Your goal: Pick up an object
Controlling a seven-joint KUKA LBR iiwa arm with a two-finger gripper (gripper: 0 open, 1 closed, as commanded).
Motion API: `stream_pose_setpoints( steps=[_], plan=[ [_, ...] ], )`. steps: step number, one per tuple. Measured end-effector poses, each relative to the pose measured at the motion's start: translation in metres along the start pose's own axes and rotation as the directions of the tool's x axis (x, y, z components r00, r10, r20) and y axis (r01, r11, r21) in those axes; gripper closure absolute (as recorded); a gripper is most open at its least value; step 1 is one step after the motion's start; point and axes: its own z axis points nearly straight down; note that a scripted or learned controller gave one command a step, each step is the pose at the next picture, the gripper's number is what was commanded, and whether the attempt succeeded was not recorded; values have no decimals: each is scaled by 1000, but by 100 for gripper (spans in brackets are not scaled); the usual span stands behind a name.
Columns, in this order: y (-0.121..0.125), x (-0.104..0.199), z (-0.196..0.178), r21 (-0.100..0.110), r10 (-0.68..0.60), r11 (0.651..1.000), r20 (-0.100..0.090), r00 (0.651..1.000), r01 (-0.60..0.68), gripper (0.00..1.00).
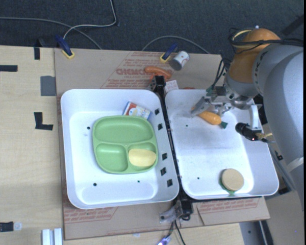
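Note:
In the right bin, an orange carrot-shaped toy with a green end lies near the far wall. My gripper hangs right over it, at its far side, reaching in from the right under the orange-banded wrist. Whether it touches the carrot is unclear. A round tan disc rests at the near right corner of the same bin. The left bin holds a green divided plate with a yellow lump in its near right compartment. A small printed box sits behind the plate.
On the cardboard behind the bins lie an orange sausage-like item and a small grey cylinder. Blue clamps hold the far edge. The arm's grey body overhangs the right bin's right side.

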Motion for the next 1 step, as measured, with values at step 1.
stream_pose_setpoints(
  steps=[1],
  plan=[
    [0,19,2,-1,1,1000,2,1000,-1,0]
  ],
)
